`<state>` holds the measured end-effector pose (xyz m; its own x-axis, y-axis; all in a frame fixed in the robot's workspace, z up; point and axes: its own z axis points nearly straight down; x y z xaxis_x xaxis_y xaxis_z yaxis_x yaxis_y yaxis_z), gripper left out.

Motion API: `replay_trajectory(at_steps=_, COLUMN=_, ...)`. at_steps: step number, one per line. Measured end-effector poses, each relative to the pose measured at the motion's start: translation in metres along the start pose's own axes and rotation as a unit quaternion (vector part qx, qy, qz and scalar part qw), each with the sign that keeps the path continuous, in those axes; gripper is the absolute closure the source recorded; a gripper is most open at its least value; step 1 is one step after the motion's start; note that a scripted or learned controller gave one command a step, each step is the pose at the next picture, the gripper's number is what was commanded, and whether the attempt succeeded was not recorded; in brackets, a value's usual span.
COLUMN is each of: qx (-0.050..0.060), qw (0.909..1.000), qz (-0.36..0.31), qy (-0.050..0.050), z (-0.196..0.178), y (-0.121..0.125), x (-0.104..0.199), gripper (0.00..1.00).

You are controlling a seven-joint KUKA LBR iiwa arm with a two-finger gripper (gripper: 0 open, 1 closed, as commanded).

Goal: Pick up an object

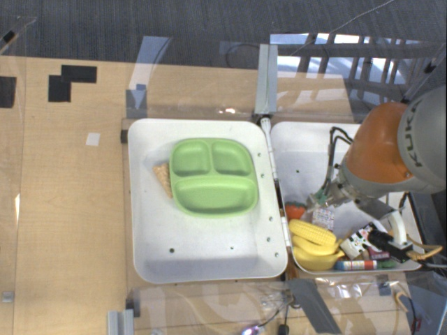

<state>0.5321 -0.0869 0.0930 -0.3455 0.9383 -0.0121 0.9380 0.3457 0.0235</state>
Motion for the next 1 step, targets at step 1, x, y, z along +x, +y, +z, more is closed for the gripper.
replay_trajectory(at_steps=1, qx=0.009, qw=0.9919, qz=0.126, qy=0.004, z=-0.1359, y=0.0122, x=0.0527, gripper=1.00)
